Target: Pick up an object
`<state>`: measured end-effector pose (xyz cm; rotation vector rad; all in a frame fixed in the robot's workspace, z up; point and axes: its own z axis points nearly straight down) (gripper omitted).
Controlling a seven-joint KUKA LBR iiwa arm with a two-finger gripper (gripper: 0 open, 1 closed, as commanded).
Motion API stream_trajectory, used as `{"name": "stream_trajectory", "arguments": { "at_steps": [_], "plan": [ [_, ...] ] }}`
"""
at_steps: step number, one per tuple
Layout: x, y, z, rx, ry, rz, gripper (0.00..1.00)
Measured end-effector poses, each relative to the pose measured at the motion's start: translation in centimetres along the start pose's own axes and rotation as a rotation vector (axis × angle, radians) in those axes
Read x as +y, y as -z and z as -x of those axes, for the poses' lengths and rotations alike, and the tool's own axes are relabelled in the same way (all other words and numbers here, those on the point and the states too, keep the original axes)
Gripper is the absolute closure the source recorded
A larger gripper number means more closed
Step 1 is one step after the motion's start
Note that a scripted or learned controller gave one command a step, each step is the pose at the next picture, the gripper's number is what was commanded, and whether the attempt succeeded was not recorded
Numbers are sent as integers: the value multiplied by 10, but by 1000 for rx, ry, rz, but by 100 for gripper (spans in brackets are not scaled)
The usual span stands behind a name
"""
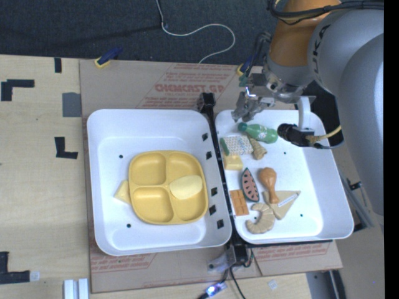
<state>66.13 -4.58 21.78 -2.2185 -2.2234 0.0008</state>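
Observation:
My gripper [245,112] hangs over the far left corner of the right bin [324,185], just above and left of a green bottle [260,132] that lies on its side. Nothing shows in the gripper's grasp. Below the bottle lie a speckled grey-green piece [237,144], a pale yellow block [233,162], a watermelon slice [249,184], a chicken drumstick [268,179], an orange block [239,202], a tan wedge [284,204] and a beige bread-like piece [261,220].
The left bin [106,142] holds a yellow divided plate [151,173] with a pale yellow lump [186,187] in one compartment and a yellow wedge [121,193] beside it. A black clip [206,102] joins the bins at the far edge. The arm's orange band [299,23] looms above.

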Motion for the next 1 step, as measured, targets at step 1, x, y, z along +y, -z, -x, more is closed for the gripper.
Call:
{"name": "stream_trajectory", "arguments": {
  "at_steps": [1],
  "plan": [
    [-12, -3, 5, -1, -1, -2, 100]
  ]
}}
